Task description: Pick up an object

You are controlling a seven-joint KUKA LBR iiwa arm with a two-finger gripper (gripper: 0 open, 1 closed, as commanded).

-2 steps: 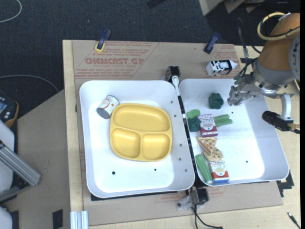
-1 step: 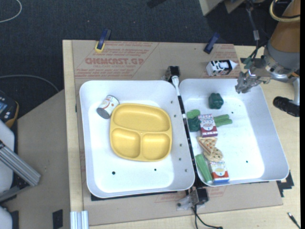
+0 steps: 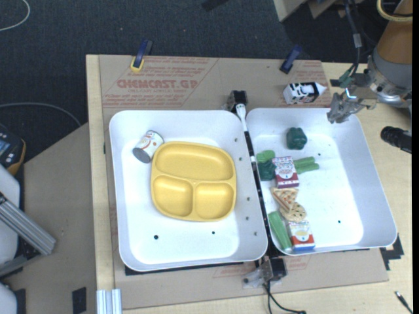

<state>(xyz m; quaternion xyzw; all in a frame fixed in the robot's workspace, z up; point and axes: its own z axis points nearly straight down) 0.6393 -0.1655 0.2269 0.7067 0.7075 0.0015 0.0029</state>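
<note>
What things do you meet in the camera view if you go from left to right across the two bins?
Small can → yellow tray → dark green pepper → gripper.

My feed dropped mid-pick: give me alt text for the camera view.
The gripper hovers at the right bin's upper right rim, holding nothing visible. That bin holds green pieces, a waffle and small cartons along its left side. The left bin holds a yellow divided plate and a toppled cup.

Two white bins, one yellow tray, one can, two small cartons, several green pieces.
</note>
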